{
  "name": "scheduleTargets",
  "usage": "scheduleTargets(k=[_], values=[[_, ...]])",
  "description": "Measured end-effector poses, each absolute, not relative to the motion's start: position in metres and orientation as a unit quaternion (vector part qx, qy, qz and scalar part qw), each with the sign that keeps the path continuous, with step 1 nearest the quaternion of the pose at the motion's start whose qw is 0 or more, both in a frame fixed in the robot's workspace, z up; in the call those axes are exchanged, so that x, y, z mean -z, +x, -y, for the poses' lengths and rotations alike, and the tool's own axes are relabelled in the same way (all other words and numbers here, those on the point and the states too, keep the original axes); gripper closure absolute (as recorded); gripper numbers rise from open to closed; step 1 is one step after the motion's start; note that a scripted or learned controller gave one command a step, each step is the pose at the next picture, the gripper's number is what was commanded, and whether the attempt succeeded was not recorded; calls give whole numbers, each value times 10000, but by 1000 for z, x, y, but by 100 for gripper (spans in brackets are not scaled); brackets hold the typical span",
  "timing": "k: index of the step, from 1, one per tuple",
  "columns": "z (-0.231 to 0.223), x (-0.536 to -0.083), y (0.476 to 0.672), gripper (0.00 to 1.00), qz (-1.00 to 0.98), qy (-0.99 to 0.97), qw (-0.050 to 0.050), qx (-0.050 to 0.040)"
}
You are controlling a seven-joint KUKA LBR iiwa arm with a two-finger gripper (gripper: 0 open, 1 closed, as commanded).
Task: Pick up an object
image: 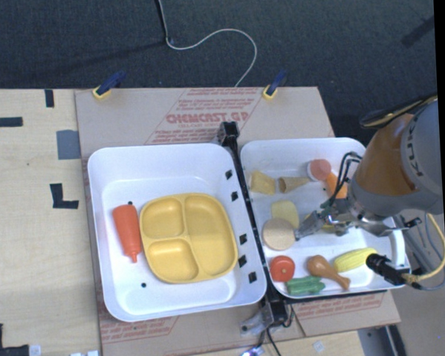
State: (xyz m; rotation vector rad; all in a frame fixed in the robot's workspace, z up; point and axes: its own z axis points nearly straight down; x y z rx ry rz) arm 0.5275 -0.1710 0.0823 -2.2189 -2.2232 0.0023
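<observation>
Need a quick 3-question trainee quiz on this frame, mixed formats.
1. True or false: the orange carrot lies inside the yellow divided plate.
2. Which bin holds the corn cob? A) left bin B) right bin
3. Fill in: the end effector is over the ____ bin.

Key: 1 false, it lies beside the plate in the left bin; 2 B; 3 right.

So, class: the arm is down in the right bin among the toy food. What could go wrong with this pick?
1. The gripper sits among crowded pieces; the round cream piece and yellow block lie close, so it may nudge them instead of grasping one.
2. The wrist's cable hangs over the carrot and could snag.
</observation>
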Motion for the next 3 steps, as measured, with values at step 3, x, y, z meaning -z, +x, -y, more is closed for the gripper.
scheduleTargets(k=[3], values=[[169,-198,521,100,7077,-7065,-12,6]])
